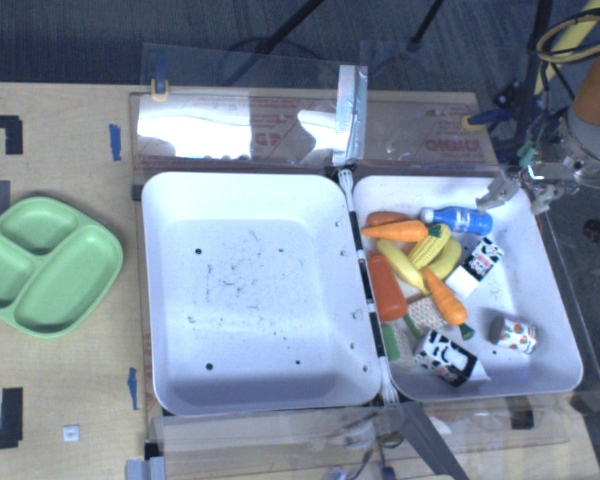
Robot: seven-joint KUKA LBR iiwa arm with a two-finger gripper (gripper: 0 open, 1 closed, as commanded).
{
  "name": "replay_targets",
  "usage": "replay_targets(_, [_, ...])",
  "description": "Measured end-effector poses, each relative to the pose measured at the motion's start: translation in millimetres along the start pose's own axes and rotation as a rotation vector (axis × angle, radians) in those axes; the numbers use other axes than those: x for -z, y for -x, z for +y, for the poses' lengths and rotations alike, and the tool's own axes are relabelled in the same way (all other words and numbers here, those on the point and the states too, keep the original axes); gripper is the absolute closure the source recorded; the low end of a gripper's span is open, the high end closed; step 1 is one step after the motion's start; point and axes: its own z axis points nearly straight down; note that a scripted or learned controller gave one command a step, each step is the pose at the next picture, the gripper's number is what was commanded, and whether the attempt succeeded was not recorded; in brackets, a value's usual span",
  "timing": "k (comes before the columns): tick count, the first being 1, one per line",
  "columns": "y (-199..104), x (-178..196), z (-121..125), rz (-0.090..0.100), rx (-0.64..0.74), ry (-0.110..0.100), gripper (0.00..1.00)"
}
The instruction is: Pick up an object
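Observation:
The right bin (pixel 555 298) holds a pile of toy items. A blue bottle (pixel 460 220) lies at the far side, beside an orange carrot (pixel 395 231) and yellow pieces (pixel 432 253). A long red-orange piece (pixel 387 286) lies along the left wall, with a second carrot (pixel 446 298) near it. Two black-and-white blocks (pixel 483 258) (pixel 446 356) and a small white cup (pixel 516 337) lie toward the right and front. My gripper (pixel 520 193) hangs over the bin's far right corner, just right of the bottle, open with nothing between its fingers.
The left bin (pixel 250 288) sits beside the right one, a ridge between them. A green divided plate (pixel 45 265) rests on the bench at far left. A clear panel and metal bracket (pixel 350 113) stand behind the bins. Cables hang at the upper right.

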Motion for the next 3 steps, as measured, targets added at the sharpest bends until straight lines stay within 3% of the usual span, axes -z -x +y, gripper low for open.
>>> replay_targets(1, [-34,-69,-43,-0.002,0.062,0.005,0.0])
replay_targets(2, [-78,-73,0,-0.007,-0.331,0.019,0.0])
replay_targets(3, [-78,-64,2,-0.009,-0.328,0.021,1.0])
